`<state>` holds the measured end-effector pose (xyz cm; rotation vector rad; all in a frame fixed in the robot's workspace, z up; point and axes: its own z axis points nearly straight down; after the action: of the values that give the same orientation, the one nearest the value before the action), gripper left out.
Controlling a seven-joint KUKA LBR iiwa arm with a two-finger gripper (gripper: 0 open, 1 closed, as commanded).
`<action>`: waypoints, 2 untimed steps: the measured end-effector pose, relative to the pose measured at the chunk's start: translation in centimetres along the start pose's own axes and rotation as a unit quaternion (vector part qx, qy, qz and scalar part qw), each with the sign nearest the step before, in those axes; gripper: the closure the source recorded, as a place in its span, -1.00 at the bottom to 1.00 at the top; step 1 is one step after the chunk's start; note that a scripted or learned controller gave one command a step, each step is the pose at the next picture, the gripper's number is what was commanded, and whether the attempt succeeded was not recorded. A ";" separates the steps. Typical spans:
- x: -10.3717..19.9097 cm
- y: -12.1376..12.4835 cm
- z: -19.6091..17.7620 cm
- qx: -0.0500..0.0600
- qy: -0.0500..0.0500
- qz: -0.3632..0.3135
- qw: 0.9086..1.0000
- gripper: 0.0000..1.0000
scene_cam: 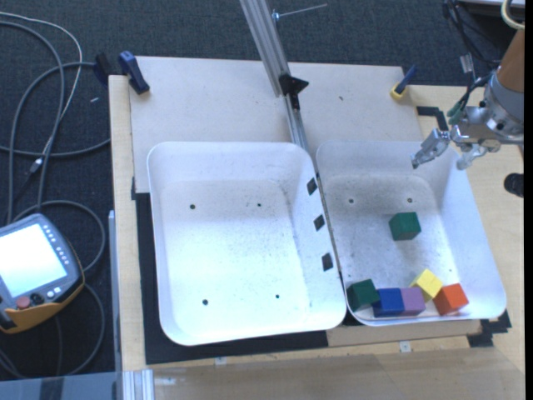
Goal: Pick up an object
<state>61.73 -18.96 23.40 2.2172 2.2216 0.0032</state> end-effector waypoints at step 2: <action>2.7 -2.7 13.4 0.004 0.002 -0.001 1.000 -1.00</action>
<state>59.03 -16.32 9.96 2.2221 2.2290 -0.0013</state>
